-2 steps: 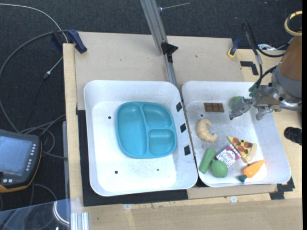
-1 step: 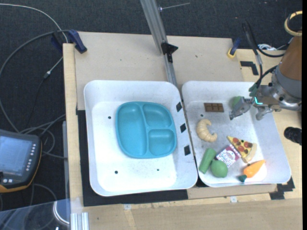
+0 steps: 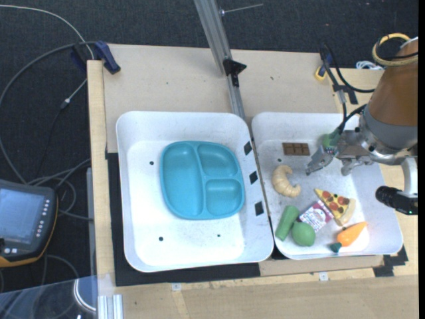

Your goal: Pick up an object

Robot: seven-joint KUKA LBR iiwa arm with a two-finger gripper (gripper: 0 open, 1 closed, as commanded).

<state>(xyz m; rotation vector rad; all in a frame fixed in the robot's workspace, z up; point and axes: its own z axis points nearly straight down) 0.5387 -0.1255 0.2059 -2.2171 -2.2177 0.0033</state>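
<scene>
My gripper hangs over the upper middle of the right bin, its two fingers spread apart and nothing between them. A brown chocolate bar lies just to its left. A beige croissant sits below and left of the left finger. A pizza slice lies below the gripper. Further toward the front edge are a pink packet, a green cucumber, a round green fruit and an orange carrot.
The left bin holds a blue divided plate. A metal pole slants down to the gap between the bins. Cables run at the bench's back right, and a tablet lies off the bench at the left.
</scene>
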